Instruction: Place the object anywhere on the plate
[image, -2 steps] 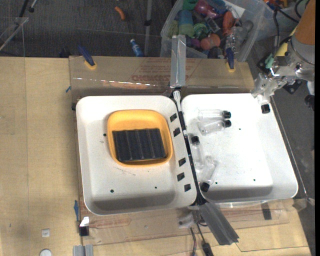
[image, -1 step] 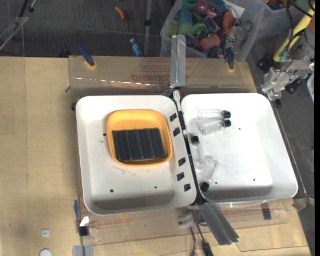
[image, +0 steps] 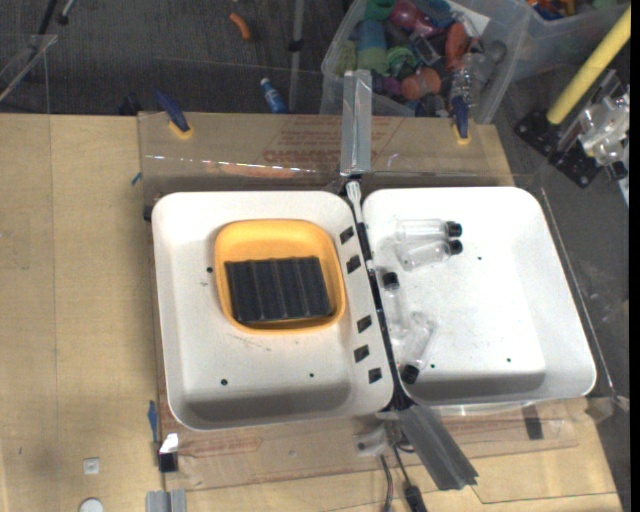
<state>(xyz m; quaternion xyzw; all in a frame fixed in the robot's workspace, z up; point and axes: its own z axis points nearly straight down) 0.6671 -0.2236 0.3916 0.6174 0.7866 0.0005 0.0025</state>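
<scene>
- The dark ribbed block (image: 277, 288) lies flat in the middle of the orange plate (image: 232, 245). It is well inside the raised rim, with its ridges running front to back.
- The plate sits in the left bin (image: 185, 380), a little towards the back, with bare white floor all round it.
- Nothing touches the block, and nothing hangs over that bin.
- Across the divider, the right bin (image: 520, 340) holds clear plastic vials. Two black-capped ones (image: 430, 242) lie side by side near the back, and another clear piece (image: 413, 335) lies close to the divider at the front.
- A small dark cap (image: 390, 282) sits between them, just beside the divider.
- Far out at the upper right edge, well apart from both bins, is pale metal hardware that looks like the gripper (image: 604, 135). Whether it is open or closed cannot be told from here, and nothing shows in its grasp.
- As for the step, if the block is the task's object, the placing looks done, since it rests wholly on the plate.
- In that case the next move calls for little: keep clear of the left bin so the block is not knocked off.
- If a vial is the target instead, the arm would need to reach into the right bin, and the vials look slippery and likely to roll.
</scene>
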